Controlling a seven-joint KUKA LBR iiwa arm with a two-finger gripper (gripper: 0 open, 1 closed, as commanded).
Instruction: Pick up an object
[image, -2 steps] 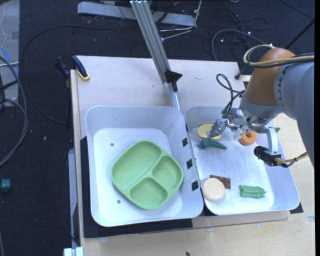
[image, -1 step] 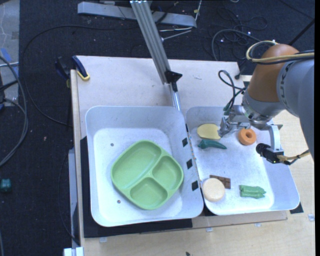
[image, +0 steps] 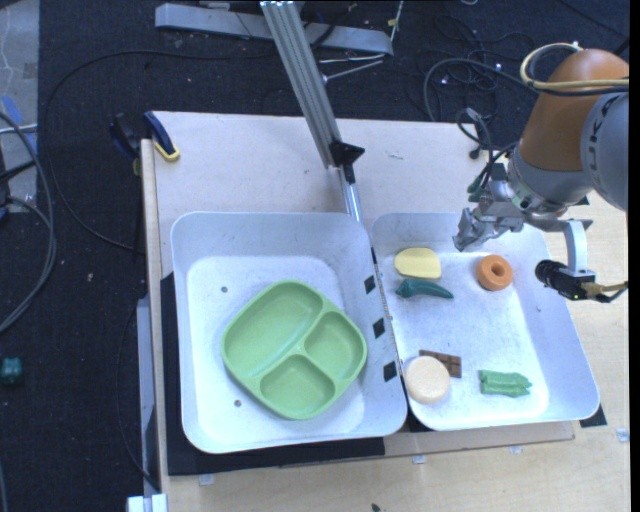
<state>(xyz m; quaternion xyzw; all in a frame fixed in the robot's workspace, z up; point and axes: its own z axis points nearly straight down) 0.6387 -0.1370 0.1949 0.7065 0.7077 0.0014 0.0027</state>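
The right bin (image: 560, 340) holds an orange ring (image: 494, 272), a yellow block (image: 418, 263), a dark green pepper-like piece (image: 425, 290), a cream disc (image: 428, 380) with a brown piece (image: 442, 362) beside it, and a light green toy (image: 503, 383). My gripper (image: 470, 236) hangs over the bin's far edge, just left of and above the orange ring, to the right of the yellow block. Nothing shows between its tips.
The left bin (image: 200, 260) carries a green divided plate (image: 294, 348). A grey metal pole (image: 312, 90) slants down to the junction of the two bins. Cables lie on the dark floor beyond the bench.
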